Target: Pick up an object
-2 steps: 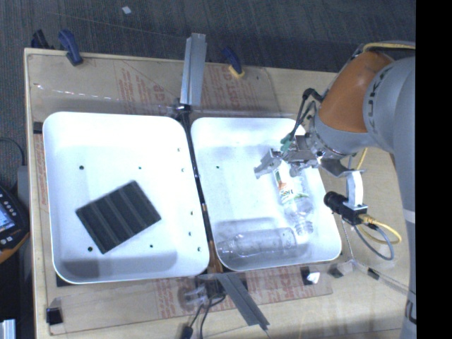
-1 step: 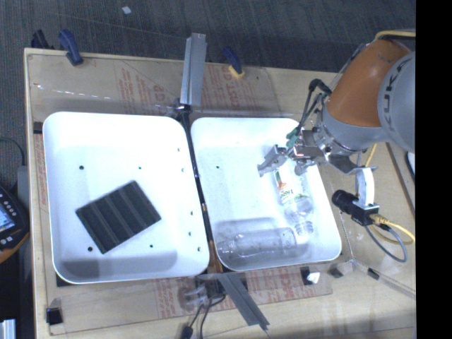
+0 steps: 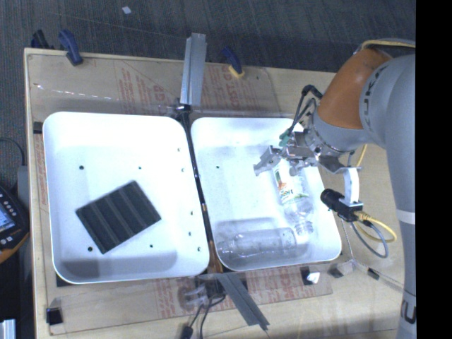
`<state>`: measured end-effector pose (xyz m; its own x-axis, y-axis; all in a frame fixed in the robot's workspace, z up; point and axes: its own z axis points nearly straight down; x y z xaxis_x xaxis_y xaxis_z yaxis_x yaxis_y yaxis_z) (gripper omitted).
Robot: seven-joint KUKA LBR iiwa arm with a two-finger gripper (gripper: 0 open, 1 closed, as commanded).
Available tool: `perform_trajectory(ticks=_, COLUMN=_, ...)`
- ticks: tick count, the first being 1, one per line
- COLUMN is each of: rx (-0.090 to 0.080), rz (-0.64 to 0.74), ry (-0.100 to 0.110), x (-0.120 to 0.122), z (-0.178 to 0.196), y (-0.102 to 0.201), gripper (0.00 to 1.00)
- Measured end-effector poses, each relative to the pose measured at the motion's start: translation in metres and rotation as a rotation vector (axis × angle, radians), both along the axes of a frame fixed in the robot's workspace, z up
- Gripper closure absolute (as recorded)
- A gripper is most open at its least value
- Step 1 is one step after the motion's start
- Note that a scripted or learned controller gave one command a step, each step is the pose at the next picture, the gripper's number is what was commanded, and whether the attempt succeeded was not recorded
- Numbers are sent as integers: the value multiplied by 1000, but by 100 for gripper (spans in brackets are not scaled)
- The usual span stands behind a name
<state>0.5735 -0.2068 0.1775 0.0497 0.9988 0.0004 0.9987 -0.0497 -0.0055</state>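
Grey arm reaching from right, wrist bent low

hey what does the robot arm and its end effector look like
The arm is thick, rounded and grey, with an orange band above the wrist. Thin black cables loop beside it. The end effector is small, grey metal, with a black part and yellow cable below.

The right bin is crowded along its right and near sides: one clear bottle lies below the gripper, another bottle lies along the near wall. Its left and far floor is open. In the left bin, a dark ribbed pad takes the near middle; the far half is free.
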Motion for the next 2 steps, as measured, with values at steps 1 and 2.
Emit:
perform_trajectory(ticks=1, rx=0, rz=4, ry=-1, x=-22, z=-14, y=0, gripper=0)
perform_trajectory(ticks=2, rx=0, rz=3, ry=-1, x=-22, z=-14, y=0, gripper=0)
